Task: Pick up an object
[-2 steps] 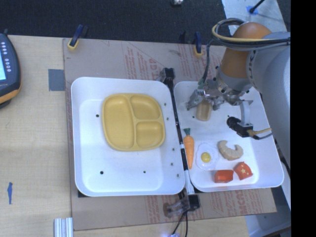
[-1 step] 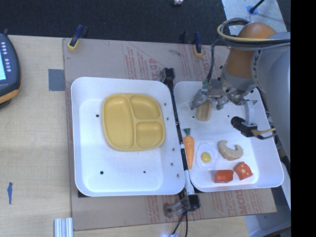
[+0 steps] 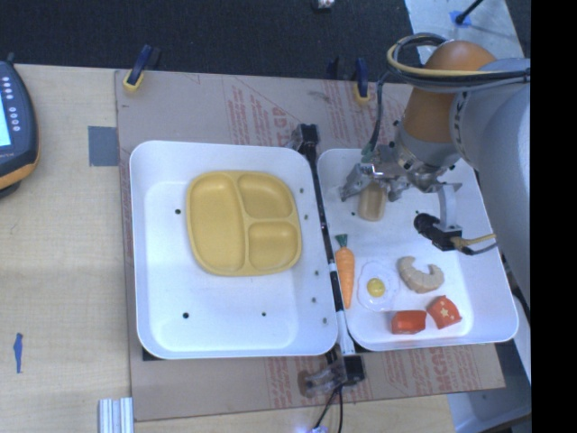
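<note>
Where jaws [image 3: 371, 186] hover near right bin's [image 3: 478, 332] far edge, carrot [image 3: 344, 266] hugging left wall

The bench [image 3: 63, 269] carries a cardboard sheet [image 3: 225, 106] at centre, two white bins [image 3: 153, 332] on it, a handheld controller [image 3: 13, 120] upper left.

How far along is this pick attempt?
Done: the arm has reached into the right white bin, its gripper low over a tan cylindrical piece. In hand: nothing clearly lifted. Left: grasp and raise one; the orange toy carrot, fried egg and red pieces lie untouched.
</note>
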Motion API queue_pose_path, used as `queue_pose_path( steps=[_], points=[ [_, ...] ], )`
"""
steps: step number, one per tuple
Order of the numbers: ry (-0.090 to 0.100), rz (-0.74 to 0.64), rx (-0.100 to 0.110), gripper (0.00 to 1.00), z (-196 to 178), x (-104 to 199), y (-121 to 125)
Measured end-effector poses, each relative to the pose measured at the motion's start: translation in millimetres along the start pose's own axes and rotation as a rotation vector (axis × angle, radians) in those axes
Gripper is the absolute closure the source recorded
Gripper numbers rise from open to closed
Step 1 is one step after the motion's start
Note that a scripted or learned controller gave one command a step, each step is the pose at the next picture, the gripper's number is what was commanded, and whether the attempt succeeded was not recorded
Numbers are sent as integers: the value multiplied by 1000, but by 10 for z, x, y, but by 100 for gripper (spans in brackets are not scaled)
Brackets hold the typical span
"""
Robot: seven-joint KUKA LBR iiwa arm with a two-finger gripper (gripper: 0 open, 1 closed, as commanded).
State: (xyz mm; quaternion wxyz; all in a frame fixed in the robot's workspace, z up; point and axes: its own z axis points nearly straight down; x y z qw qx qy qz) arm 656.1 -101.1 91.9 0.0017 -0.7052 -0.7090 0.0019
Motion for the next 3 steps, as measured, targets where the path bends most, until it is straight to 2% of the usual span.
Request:
queue_pose_path(
  steps=[1, 2, 3],
  points=[
    [-1, 2, -3, 0, -3, -77, 3],
    [-2, 0, -2, 100, -109, -81, 4],
    [3, -4, -7, 100, -1053, 703, -301]
  ],
)
